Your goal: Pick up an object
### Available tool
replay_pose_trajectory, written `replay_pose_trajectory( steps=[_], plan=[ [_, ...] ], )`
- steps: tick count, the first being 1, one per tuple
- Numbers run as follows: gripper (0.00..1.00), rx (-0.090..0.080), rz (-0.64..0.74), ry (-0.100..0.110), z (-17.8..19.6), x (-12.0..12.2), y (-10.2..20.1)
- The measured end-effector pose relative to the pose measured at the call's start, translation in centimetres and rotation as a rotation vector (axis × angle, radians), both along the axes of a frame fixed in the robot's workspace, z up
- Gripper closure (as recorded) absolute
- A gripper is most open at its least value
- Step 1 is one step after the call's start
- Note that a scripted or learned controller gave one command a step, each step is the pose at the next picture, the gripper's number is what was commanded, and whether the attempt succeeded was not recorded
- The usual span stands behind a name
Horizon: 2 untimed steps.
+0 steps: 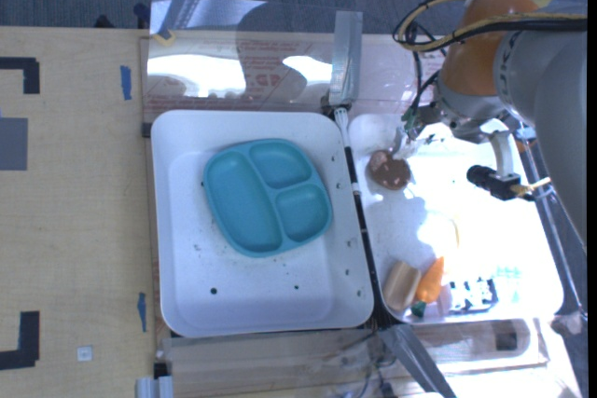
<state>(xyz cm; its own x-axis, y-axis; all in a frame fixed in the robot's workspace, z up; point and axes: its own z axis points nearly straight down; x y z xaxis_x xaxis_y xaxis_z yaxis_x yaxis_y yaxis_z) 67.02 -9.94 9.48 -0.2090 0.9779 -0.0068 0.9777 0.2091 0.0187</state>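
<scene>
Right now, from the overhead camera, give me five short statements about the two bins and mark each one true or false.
1. A blue divided plate lies in the left bin. True.
2. The blue divided plate has five compartments. False: it has three.
3. A brown round object sits near the right bin's far left corner. True.
4. The orange object lies in the left bin. False: it lies in the right bin, near its front edge, beside a tan block.
5. The gripper hangs over the left bin. False: it is over the right bin, just above the brown round object.
</scene>
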Motion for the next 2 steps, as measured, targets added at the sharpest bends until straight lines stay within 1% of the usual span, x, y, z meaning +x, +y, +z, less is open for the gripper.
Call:
replay_pose_trajectory(
  steps=[1,2],
  plan=[
    [1.00,-0.003,0.093,0.002,-0.07,0.18,0.28],
    [1.00,-0.003,0.162,0.001,-0.04,0.13,0.11]
  ],
)
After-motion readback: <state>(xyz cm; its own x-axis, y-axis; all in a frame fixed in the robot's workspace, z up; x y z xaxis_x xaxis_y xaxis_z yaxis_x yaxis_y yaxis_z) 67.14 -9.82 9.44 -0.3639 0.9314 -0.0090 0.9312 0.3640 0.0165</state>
